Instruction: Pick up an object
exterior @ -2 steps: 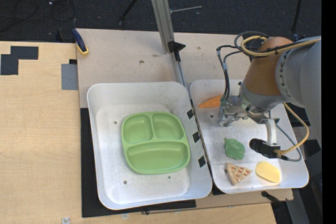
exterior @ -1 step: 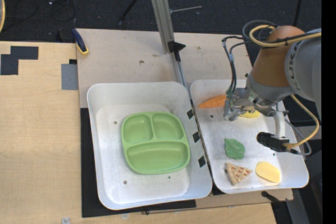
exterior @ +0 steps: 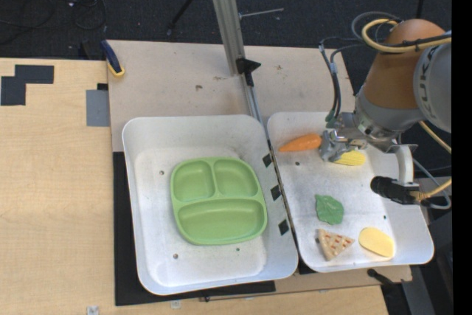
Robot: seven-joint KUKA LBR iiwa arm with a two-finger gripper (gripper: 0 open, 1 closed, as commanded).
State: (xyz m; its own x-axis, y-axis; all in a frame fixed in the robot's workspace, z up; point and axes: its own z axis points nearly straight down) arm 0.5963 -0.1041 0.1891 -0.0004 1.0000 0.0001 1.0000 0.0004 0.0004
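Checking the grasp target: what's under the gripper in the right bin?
A yellow corn-like item lies under the gripper, with the carrot beside it. The gripper covers the item's left end.

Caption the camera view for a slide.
KUKA tool low over the right bin, between carrot and corn; green tray in left bin.

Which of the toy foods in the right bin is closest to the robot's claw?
The yellow corn cob, lying right beside the gripper. The orange carrot lies a little farther left; the green vegetable, pizza slice and yellow piece lie well below.
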